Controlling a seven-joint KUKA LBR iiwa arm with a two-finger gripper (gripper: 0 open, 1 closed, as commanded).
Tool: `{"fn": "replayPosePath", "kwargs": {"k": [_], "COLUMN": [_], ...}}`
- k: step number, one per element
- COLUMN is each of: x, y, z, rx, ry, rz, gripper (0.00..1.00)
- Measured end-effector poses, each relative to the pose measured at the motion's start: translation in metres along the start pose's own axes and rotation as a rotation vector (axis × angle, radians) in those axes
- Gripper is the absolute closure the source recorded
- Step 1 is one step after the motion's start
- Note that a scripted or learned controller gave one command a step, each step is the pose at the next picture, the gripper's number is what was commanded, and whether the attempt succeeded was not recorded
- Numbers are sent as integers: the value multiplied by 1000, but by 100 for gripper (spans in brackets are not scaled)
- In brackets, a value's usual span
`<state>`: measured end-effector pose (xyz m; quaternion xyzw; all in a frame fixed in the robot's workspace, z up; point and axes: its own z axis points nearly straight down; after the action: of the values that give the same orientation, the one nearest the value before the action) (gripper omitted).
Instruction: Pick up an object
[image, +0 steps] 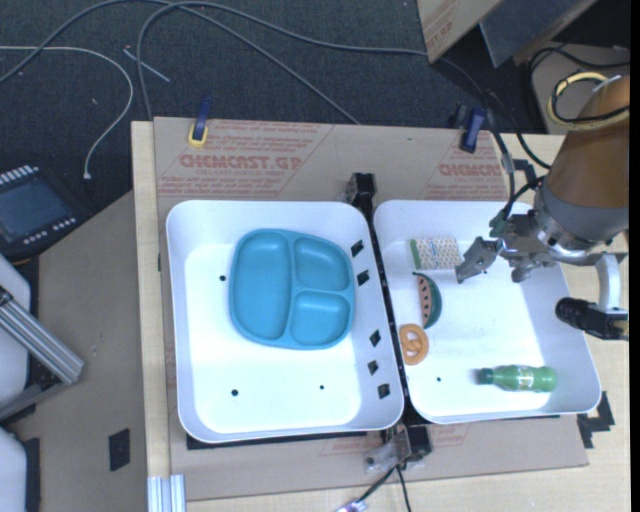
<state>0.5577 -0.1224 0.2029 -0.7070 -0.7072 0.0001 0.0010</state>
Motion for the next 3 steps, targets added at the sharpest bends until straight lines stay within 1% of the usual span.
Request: {"fn": "replayPosePath", "kwargs": {"k": [1, 2, 3], "x": [-2, -2, -1], "y": [8, 8, 8], "z": [59, 110, 98], "rx": [5, 0, -2], "ry": [1, -1, 0], "rz": [0, 1, 1], "gripper": [0, 0, 100]}}
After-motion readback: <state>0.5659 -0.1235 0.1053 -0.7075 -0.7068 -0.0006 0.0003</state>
